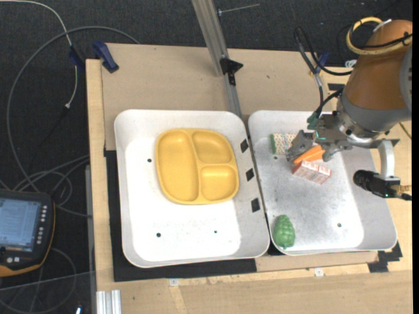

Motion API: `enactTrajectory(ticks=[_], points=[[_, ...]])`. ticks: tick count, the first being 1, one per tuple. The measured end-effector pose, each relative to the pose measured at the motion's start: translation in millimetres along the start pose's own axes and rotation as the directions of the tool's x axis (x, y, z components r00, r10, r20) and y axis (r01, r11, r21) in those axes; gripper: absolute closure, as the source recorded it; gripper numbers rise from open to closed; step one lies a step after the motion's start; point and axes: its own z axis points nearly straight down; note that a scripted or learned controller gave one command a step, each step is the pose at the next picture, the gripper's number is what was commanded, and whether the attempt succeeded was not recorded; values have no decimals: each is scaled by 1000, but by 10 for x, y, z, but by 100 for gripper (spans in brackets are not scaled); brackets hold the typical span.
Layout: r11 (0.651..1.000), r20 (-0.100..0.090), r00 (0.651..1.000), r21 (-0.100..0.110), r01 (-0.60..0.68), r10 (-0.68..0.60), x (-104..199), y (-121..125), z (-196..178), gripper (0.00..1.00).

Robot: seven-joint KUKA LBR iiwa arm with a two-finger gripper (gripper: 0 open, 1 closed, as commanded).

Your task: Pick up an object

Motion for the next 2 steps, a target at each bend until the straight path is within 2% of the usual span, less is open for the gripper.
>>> enactTrajectory(ticks=[1,2], points=[[1000,0,1000,-1,-1,1,-2,1,0,0],[1000,0,1000,5,-1,1,-12,53,444,0]])
